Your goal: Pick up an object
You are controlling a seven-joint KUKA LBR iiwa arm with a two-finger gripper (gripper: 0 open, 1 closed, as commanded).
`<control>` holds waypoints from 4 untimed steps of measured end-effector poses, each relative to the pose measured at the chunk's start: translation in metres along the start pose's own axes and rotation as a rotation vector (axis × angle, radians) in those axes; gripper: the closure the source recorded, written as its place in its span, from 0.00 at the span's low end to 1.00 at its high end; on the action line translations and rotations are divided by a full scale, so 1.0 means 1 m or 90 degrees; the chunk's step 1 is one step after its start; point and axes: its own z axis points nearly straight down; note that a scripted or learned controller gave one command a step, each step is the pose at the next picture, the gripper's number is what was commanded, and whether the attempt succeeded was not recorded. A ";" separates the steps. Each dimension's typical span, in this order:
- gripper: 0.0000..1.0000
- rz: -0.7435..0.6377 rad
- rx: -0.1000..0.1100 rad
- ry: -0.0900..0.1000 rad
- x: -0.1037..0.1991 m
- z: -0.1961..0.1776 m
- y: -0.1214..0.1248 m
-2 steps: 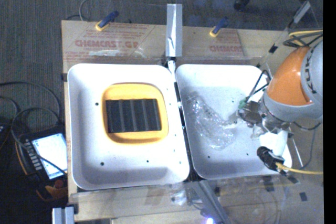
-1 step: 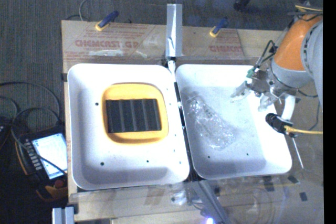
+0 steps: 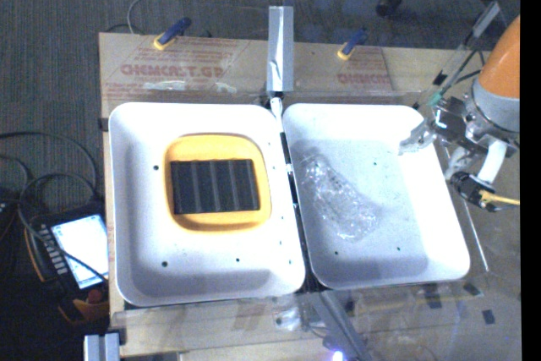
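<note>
Two shallow white bins side by side on the surface (image 3: 118,68), which is brown board with faint red lettering along the far side. Left bin (image 3: 135,207) holding a yellow tray-like object (image 3: 218,183), rounded rectangle, with a dark ribbed panel filling its centre; lying flat, roughly central in the bin, slightly toward the far side. Right bin (image 3: 423,241) holding a clear crumpled plastic item (image 3: 336,197), see-through and hard to make out against the white floor; lying diagonally from far-left toward near-right, in the left half of that bin, near the dividing wall but apparently apart from it.

Arm entering from the right, orange band at the frame's right edge. Gripper (image 3: 416,137) over the far-right corner of the right bin, close to the rim, well apart from the clear plastic item and farther still from the yellow object. Nothing visible between the fingers; open or clenched: cannot tell at this resolution.

Two blue-and-yellow clamps (image 3: 172,32) on the far edge of the surface. Grey upright post (image 3: 280,46) at the far side between the bins. Tablet-like device (image 3: 72,245) with a lit screen on the floor at left, among black cables.
</note>
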 end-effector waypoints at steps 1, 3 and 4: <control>0.00 0.055 0.003 0.001 0.016 0.034 -0.096; 0.00 -0.397 0.000 0.002 0.039 -0.001 -0.067; 0.00 -0.412 0.000 0.001 0.044 0.047 -0.035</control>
